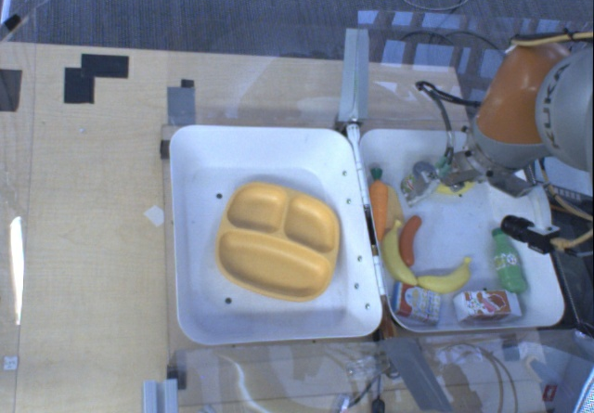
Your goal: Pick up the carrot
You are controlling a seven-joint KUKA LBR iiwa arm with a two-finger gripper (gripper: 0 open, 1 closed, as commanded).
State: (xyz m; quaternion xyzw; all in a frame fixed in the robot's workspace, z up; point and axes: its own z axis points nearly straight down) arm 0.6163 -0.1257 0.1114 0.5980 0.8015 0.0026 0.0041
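Note:
The carrot [380,207] is orange with a green top. It lies lengthwise against the left wall of the right bin [548,309], green end pointing to the back. My gripper [423,181] hangs over the back part of that bin, a short way right of the carrot's green end and apart from it. A small yellow object [457,187] lies just right of the gripper, partly hidden by the wrist. The grey arm with its orange band [516,100] reaches in from the upper right.
A banana [419,270], a red sausage-like piece [409,239], a green bottle [508,264], a small carton [485,306] and a can [418,303] crowd the right bin's front. The left bin [195,216] holds a yellow divided plate [277,240].

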